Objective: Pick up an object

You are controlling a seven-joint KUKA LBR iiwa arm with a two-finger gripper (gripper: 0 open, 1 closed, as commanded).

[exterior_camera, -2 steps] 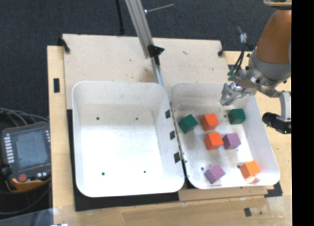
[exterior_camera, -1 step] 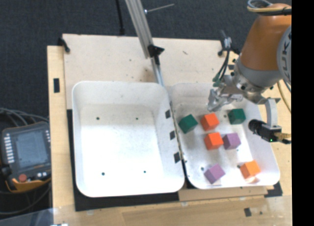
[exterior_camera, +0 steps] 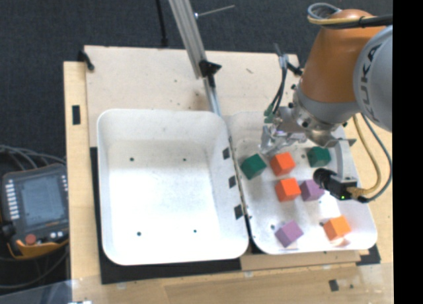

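My gripper (exterior_camera: 276,143) hangs over the back of the right bin (exterior_camera: 264,233), under the orange wrist band. Just below its tips lie a green block (exterior_camera: 253,166) and an orange block (exterior_camera: 283,162); nothing shows between the fingers. Further blocks in this bin: a second green one (exterior_camera: 318,156), an orange one (exterior_camera: 287,189), a purple one (exterior_camera: 310,190), another purple one (exterior_camera: 289,233) near the front, and an orange one (exterior_camera: 337,227) at the front right.
The left bin (exterior_camera: 109,131) stands beside the right one, with black clips along the shared wall. A slanted metal post (exterior_camera: 188,28) rises behind the bins. A teach pendant (exterior_camera: 36,203) lies off the bench's left.
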